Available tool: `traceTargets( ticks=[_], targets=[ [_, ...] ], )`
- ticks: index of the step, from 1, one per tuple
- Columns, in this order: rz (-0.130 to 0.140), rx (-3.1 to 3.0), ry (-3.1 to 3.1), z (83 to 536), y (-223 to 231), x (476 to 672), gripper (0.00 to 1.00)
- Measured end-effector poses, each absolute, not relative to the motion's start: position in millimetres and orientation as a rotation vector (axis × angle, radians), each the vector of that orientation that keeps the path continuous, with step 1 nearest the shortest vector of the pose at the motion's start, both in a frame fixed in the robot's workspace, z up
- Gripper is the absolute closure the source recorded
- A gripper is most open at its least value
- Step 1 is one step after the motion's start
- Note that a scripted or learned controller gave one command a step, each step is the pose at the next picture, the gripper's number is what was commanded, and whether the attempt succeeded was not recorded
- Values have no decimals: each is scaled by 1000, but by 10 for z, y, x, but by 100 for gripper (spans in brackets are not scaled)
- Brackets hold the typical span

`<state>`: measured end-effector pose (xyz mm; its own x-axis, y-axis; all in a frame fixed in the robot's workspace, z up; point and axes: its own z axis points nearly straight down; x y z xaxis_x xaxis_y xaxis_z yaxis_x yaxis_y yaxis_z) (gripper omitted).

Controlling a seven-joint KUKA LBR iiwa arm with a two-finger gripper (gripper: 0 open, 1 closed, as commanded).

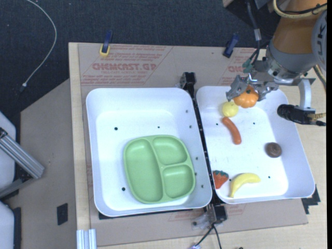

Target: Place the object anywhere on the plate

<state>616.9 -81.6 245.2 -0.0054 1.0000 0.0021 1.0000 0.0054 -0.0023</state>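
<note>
- One small orange round fruit (247, 99) is the piece I am tracking; it sits between the fingers of the two-finger gripper (248, 93), so I read the jaws as clenched on it.
- I see the fruit at the far end of the right shallow white bin (295, 154), near that bin's back wall; whether it is lifted clear of the floor I cannot tell.
- Just beside it, on the left, lies a small yellow lemon-like fruit (230, 108), touching or nearly touching the orange one.
- Below the lemon I see a long orange-red sausage-shaped toy (232, 129), lying at a slant.
- Further toward the near end of the same bin are a brown round piece (273, 149), a yellow banana (243, 181) and a red strawberry with a green top (221, 178) against the bin's left wall.
- The green plastic plate with three compartments (158, 167) lies in the left shallow white bin (104, 113), well apart from the gripper.
- The grey arm with its orange band (298, 14) comes in from the upper right of my view.
</note>
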Motion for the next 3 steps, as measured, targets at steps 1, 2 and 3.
traceTargets(
  ticks=[1,2,3],
  targets=[
    [2,-2212,-2225,2309,-247,6224,100],
    [-5,-2216,-2229,2389,281,6342,100],
    [-5,-2216,-2228,2433,815,6455,100]
  ],
)
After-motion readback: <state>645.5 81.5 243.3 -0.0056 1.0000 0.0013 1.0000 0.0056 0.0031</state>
